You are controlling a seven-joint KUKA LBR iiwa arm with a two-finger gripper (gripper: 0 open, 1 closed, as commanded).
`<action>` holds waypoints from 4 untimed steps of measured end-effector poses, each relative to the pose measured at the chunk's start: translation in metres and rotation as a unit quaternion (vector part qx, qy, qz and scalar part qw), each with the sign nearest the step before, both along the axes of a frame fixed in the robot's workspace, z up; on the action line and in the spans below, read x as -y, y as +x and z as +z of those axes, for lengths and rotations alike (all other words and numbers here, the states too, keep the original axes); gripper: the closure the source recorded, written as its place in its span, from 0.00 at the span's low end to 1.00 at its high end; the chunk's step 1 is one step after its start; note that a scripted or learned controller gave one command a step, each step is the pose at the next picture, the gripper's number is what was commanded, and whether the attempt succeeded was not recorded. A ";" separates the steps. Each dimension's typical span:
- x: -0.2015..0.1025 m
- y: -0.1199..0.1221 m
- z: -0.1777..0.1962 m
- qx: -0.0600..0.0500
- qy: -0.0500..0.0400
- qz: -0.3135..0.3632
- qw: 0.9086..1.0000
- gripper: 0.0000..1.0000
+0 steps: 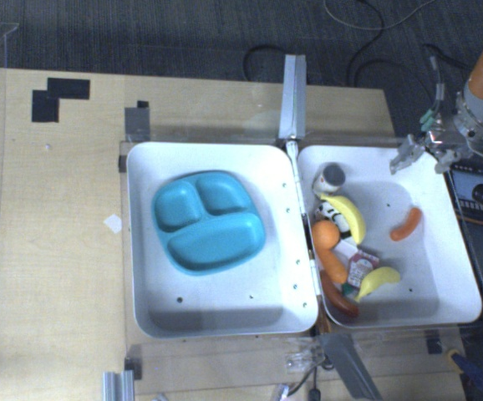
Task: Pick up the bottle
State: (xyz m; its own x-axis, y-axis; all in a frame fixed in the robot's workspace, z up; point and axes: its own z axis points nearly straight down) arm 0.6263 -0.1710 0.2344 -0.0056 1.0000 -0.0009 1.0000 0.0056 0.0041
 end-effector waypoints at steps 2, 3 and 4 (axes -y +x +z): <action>0.011 0.042 -0.145 -0.007 0.001 -0.363 0.932 0.00; 0.002 0.029 -0.114 0.001 0.003 -0.541 0.841 0.00; 0.034 -0.026 -0.072 0.000 0.003 -0.620 0.784 0.00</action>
